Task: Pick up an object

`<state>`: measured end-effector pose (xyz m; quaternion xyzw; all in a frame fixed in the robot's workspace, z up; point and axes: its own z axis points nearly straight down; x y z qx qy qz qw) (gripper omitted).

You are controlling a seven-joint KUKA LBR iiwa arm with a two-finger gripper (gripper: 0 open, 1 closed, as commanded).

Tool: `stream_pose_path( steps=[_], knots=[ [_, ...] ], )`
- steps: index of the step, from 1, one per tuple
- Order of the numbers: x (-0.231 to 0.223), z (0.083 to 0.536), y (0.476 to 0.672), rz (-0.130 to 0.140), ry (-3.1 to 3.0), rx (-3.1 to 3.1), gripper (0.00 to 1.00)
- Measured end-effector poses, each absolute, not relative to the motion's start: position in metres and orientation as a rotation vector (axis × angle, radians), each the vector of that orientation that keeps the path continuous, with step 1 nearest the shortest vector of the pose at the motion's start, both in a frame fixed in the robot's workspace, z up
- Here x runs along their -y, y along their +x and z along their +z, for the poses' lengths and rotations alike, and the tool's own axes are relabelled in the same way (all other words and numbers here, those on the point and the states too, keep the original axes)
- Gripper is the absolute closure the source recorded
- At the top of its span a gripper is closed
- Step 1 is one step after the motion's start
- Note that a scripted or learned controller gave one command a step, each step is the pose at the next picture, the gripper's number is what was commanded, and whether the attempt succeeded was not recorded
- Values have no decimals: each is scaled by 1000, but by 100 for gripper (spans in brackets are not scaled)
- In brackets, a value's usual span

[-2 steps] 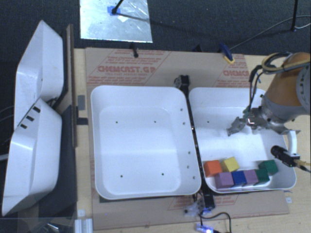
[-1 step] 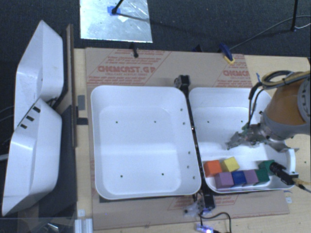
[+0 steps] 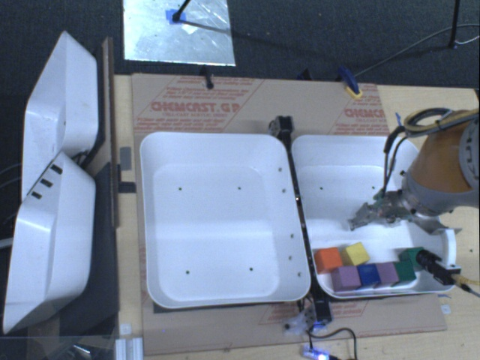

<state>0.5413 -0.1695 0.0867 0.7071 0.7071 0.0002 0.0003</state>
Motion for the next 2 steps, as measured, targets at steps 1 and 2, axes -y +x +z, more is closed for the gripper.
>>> stream_pose_path(
  steps=[1, 2],
  knots=[
    [158, 86, 498, 0, 2222, -2221, 0],
    [159, 97, 499, 1, 2220, -2220, 100]
  ],
)
